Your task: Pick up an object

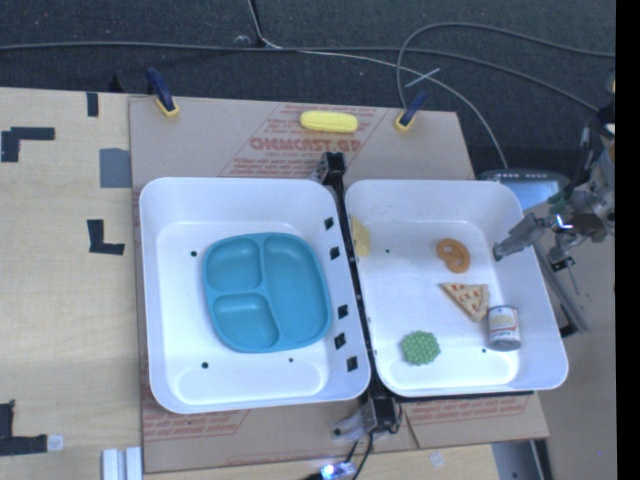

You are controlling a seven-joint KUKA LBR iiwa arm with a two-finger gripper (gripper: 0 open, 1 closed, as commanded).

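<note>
The right bin holds a small orange ring-shaped piece, a tan triangular slice, a small silver can lying near the right wall, a green bumpy ball and a pale yellow piece against the left wall. My gripper hangs over the bin's right rim, pointing down and to the left, about level with the orange ring and to its right. I see nothing in it.
The left bin holds a blue divided plate. A yellow oblong object lies on the cardboard behind the bins. Two clamps hold the cardboard. Cables run across the dark floor at the back.
</note>
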